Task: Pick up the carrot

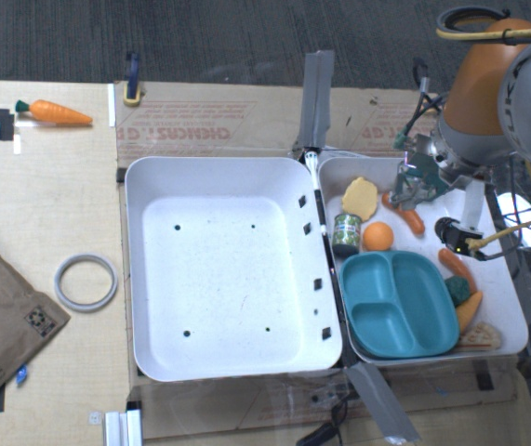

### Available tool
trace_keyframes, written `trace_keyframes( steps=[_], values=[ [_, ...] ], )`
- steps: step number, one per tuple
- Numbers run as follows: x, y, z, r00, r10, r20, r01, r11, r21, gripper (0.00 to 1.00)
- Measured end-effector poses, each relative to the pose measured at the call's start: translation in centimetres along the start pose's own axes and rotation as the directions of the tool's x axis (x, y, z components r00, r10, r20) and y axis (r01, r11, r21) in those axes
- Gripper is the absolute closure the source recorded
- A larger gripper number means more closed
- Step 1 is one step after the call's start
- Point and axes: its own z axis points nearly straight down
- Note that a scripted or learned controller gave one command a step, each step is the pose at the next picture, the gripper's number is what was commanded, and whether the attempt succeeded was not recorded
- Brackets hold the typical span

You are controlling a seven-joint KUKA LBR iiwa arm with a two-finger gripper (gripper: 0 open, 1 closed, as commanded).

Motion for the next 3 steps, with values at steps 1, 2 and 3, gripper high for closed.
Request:
trace_keyframes(
  steps=[1, 2, 3],
  values=[
    [0.0, 0.0, 0.0, 1.000, 0.000, 0.000, 0.000, 1.000, 0.000, 0.00],
    [-0.8, 1.4, 8.9, 0.980, -0.198, -0.001, 0.198, 0.980, 0.001, 0.00],
    [-1.6, 1.2, 9.8, 0.951, -0.309, 0.001, 0.309, 0.951, -0.002, 0.00]
  ],
)
